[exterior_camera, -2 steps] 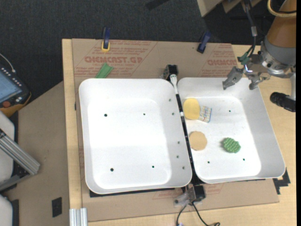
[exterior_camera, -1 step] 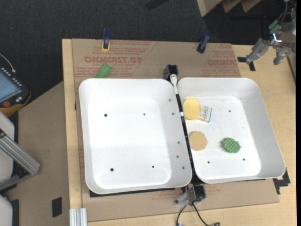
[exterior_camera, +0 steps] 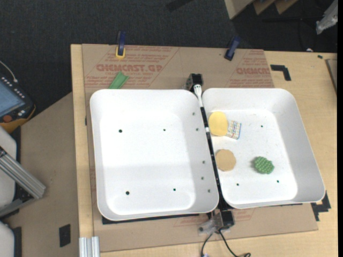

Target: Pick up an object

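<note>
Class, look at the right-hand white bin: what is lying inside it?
Inside the right bin lie a yellow disc, a small printed packet touching it, a tan disc and a green knobbly piece. The yellow disc may hide part of the packet.

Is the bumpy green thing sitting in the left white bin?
No, the bumpy green round object lies in the right white bin, beside a flat tan disc.

Dark carpet floor (exterior_camera: 80, 15) surrounds the brown paper-covered bench (exterior_camera: 161, 63).

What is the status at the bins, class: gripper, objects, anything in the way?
Right bin holds yellow disc, tan disc, green knobbly piece, small printed packet. Yellow disc touches packet.
</note>
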Tool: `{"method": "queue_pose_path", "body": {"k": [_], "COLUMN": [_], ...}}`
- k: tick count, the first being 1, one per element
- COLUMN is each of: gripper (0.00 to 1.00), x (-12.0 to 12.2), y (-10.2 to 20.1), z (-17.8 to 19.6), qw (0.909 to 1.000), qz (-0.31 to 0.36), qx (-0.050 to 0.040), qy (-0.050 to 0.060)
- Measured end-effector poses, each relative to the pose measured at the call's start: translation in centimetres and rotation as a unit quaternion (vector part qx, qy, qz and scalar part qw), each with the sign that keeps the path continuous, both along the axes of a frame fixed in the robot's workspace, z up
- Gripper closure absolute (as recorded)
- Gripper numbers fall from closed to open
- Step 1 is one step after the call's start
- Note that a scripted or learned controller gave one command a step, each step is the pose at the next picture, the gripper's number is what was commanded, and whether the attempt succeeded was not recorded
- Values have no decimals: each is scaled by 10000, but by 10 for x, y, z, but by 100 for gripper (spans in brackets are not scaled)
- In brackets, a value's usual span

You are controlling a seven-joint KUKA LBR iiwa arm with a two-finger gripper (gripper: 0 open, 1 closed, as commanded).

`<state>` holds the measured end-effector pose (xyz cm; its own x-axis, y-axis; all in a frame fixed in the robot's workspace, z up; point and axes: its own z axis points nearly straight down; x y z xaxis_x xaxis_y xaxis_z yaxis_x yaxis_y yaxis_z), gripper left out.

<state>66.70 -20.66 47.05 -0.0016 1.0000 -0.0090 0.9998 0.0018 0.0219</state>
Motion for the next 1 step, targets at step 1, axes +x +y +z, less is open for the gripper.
{"method": "queue_pose_path", "body": {"k": [1], "gripper": [0], "x": [-73], "y": [34], "z": [72], "qw": [10000], "qz": [5], "qx": [31], "qy": [49]}}
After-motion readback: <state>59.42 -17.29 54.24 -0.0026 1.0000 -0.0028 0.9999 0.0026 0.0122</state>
